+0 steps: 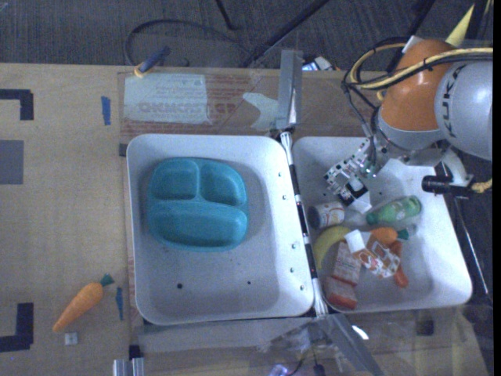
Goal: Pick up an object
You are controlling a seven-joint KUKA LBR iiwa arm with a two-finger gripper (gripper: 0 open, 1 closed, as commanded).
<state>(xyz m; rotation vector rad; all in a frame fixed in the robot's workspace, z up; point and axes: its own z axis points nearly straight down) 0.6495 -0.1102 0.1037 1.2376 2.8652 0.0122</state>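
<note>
My gripper (347, 180) hangs in the upper left part of the right bin (446, 265), just above the pile of objects. Nothing shows between its fingers. Below it lie a small can (326, 214) on its side, a green bottle (394, 210), a yellow banana (329, 243), an orange piece (383, 236), a red packet (343, 276) and a red-and-white packet (381, 260). These are bunched in the bin's left and middle.
The left bin (211, 288) holds an upside-down teal divided plate (197, 202). A toy carrot (78, 305) lies on the bench at the lower left. A metal divider (299, 210) runs between the bins. The arm's orange band (415, 84) sits above the right bin's far edge.
</note>
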